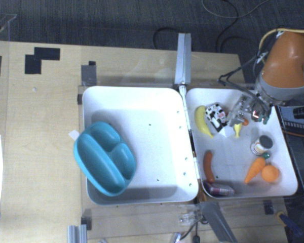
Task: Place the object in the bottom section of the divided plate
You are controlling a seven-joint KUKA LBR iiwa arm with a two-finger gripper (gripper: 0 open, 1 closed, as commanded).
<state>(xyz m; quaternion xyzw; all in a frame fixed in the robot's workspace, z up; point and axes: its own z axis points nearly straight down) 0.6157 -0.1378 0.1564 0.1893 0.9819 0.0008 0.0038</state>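
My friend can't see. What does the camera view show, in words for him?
A grey and orange robot arm's gripper hangs over the right white bin, which holds a banana, a sausage, a carrot and other small toys. The left white bin holds a blue divided plate.

The arm (286, 65) is reaching in from the right, its orange band lying over the far right corner of the right bin (289, 186). The wrist is angling down and leftward into that bin's far half. The gripper (239, 116) is hanging low inside the bin, its metal fingers pointing toward the bin's floor.
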